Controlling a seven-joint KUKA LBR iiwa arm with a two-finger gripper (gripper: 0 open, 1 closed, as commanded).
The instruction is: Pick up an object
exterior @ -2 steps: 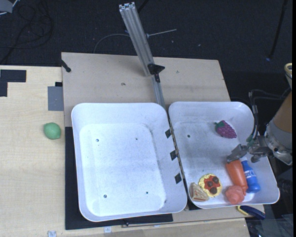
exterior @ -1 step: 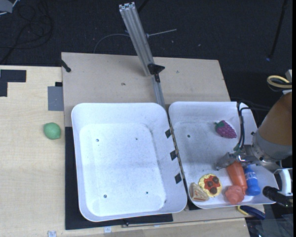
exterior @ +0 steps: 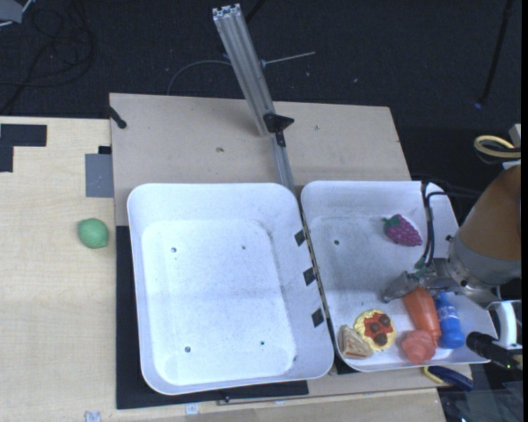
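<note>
From the camera view, the arm reaches in from the right, its orange band above the right bin, wrist angled down toward the bin's lower right corner. The end effector sits just above the orange carrot-like piece — whether it is released or clenched cannot be told. That piece lies in the right bin with its long axis running from upper left to lower right, beside a blue bottle and near a purple grape bunch.
</note>
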